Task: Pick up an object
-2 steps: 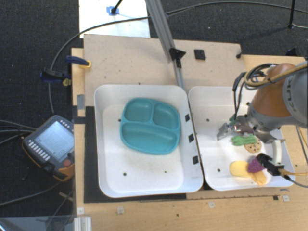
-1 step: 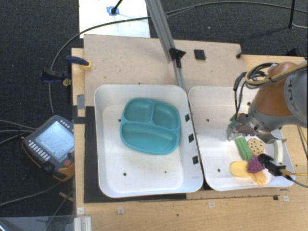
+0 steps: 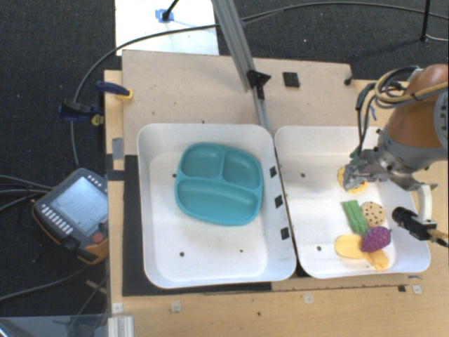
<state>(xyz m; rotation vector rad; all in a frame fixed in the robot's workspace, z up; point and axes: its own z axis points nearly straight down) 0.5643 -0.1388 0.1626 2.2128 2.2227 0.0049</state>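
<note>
My gripper point(image 3: 356, 172) is low in the right bin point(image 3: 309, 153), near its right side, directly over a small yellow object point(image 3: 350, 182) that peeks out beneath it. Whether it touches that object is hidden by the wrist. Closer to the front lie a green stick-shaped piece point(image 3: 354, 216), a speckled cookie point(image 3: 372, 213), a purple bunch of grapes point(image 3: 376, 239), a yellow oval piece point(image 3: 348, 246) and an orange-yellow piece point(image 3: 379, 259), all clustered together.
The left bin point(image 3: 161, 244) holds a teal divided plate point(image 3: 219, 183). A metal pole point(image 3: 238, 41) slants over the bench behind the bins. A black part of the arm point(image 3: 412, 222) juts over the right bin's right edge.
</note>
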